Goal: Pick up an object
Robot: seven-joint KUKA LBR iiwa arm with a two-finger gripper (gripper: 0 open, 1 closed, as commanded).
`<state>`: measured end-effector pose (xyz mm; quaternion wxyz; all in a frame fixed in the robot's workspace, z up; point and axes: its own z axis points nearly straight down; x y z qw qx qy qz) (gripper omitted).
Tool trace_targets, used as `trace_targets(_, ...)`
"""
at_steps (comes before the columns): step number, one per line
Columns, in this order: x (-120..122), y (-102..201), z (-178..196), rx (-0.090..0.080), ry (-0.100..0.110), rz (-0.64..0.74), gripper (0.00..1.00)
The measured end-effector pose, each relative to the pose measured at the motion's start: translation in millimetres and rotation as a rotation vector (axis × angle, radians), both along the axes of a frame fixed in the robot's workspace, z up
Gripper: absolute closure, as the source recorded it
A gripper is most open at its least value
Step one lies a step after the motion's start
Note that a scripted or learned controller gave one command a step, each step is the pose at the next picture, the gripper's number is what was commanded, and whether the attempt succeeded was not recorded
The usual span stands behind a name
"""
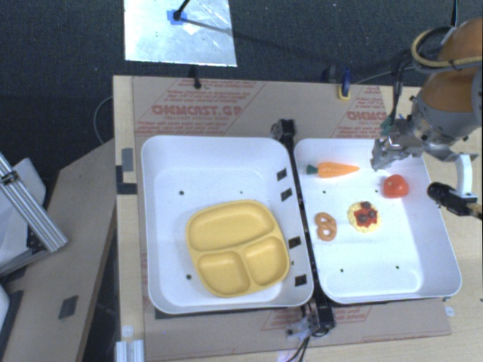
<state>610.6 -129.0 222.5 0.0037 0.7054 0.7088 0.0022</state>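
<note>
Bins sat side by side on the desk (pixel 226 100), both shallow and white. The left bin (pixel 162 202) carried a yellow divided tray (pixel 237 246) with three compartments, lying toward the near side. The right bin (pixel 423 270) carried four small things: a toy carrot (pixel 336 170) lying flat near the far left corner, a red tomato (pixel 395 186) to its right, a small pretzel (pixel 325 226) nearer the camera, and just beside the pretzel a round yellow piece with a red topping (pixel 364 216). The arm came in from the right, and its hand (pixel 387 153) hung over the far edge of the right bin, between the carrot and the tomato and close above the tomato. Whether the hand was spread or closed could not be told; nothing showed between its tips.
</note>
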Motion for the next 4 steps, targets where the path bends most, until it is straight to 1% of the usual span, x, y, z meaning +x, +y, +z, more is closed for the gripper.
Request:
trace_targets(1, 1.4, -0.2, 29.7, 0.001, 0.003, 0.001, 1.00)
trace_targets(2, -4.7, 47.5, 32.5, 0.004, 0.007, 0.005, 1.00)
trace_targets(3, -11.4, 99.3, 21.5, 0.004, 0.008, 0.005, 1.00)
trace_targets(4, -37.6, 153.9, 21.1, 0.005, 0.009, 0.006, 1.00)
